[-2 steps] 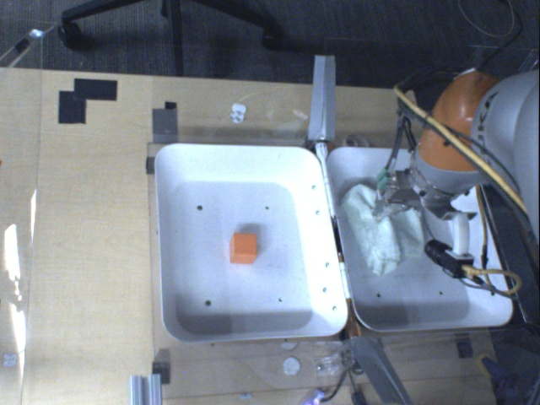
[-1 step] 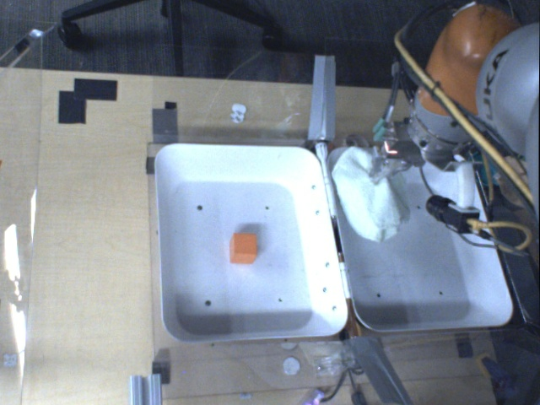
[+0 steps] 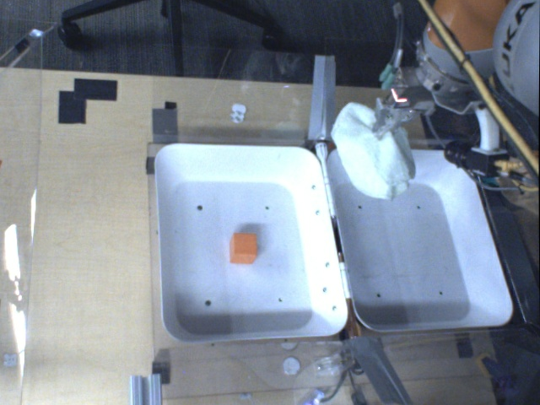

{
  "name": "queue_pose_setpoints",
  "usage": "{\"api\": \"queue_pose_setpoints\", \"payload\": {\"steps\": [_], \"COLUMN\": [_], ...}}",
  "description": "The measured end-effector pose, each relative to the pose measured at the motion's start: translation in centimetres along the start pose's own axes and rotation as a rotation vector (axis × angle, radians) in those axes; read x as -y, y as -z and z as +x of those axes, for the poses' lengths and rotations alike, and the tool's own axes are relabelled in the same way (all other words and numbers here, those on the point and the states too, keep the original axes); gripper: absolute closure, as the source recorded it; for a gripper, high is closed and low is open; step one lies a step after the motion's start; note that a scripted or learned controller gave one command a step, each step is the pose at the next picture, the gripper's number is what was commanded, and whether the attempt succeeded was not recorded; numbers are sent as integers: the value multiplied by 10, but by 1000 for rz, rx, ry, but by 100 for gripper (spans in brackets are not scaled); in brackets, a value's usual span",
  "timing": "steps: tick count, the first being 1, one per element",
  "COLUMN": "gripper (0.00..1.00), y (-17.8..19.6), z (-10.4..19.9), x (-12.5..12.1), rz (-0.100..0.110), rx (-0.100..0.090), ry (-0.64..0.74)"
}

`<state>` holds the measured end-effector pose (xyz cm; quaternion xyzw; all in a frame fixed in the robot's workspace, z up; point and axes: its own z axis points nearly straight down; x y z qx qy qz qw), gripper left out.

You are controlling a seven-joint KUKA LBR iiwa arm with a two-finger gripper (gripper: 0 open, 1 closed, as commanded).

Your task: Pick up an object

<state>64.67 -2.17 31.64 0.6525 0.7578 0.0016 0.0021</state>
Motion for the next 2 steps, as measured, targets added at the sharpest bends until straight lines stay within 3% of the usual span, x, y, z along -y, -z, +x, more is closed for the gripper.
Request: {"api": "queue_pose_setpoints", "payload": {"steps": [1, 2], "gripper": [100, 100], "y": [47, -86], "z": [-32, -56], "x": [44, 40], "rz": [0, 6], "rx": [1, -1], "ry": [88, 107]}}
